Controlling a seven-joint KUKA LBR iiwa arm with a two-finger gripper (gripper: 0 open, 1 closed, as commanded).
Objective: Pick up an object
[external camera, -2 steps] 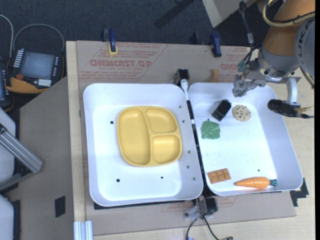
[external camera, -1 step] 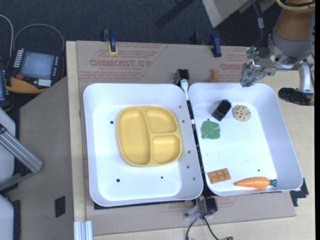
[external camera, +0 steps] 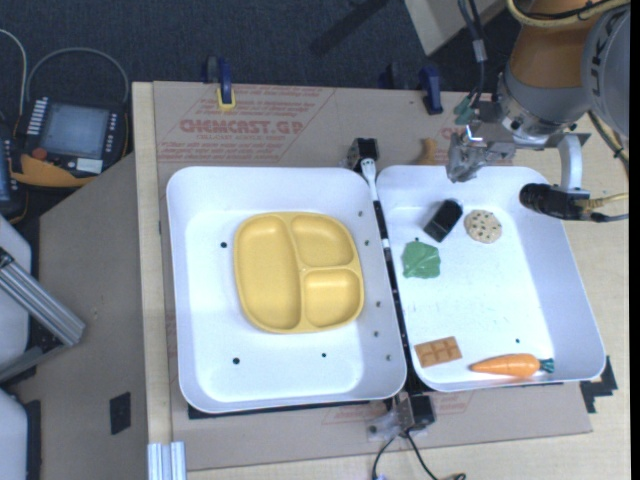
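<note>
Objects spaced apart: black block (external camera: pixel 442 219), cookie (external camera: pixel 484 227), leaf (external camera: pixel 421 260).

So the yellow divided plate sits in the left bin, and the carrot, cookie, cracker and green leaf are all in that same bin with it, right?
Not quite. The yellow divided plate does sit in the left bin, but the camera view shows the carrot, cookie, cracker and green leaf lying in the right bin, apart from the plate.

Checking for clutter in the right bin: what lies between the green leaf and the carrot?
In the camera view, bare white bin floor lies between the green leaf and the carrot; the waffle piece sits left of that line.
</note>
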